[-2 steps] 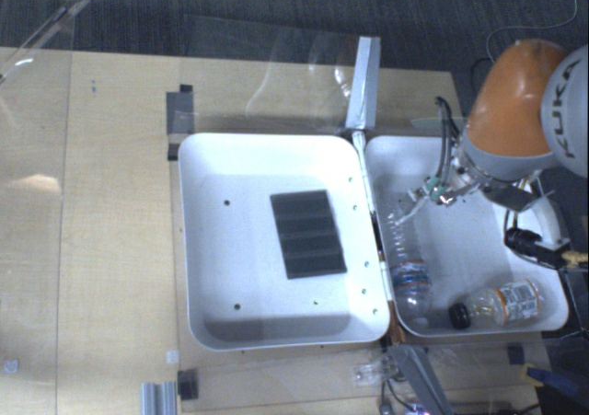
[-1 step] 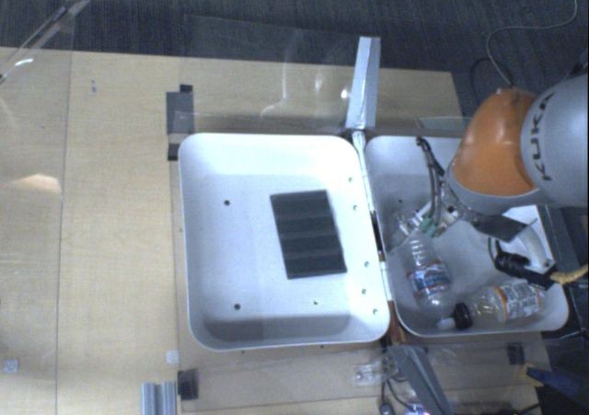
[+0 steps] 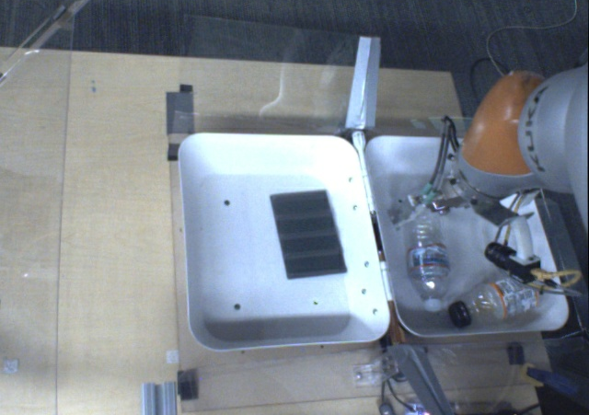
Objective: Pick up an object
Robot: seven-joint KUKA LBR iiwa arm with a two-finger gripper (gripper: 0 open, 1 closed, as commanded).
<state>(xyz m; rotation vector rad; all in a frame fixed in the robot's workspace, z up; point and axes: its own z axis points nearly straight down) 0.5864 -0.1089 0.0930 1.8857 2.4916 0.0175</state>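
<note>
1. Clear plastic bottle with a blue-and-white label (image 3: 429,261) is seen lying in the right shallow white bin (image 3: 398,165), near its left wall; the label's writing cannot be read.
2. A second clear plastic bottle with a black cap and orange label (image 3: 492,301) is seen lying along the same bin's front edge, its print illegible.
3. A dark ribbed rectangular pad (image 3: 307,234) is seen in the left shallow white bin (image 3: 212,220).
4. The gripper (image 3: 433,200) is seen above the right bin; its grasp cannot be told.

The bottles' (image 3: 429,261) labels are too small to read.
</note>
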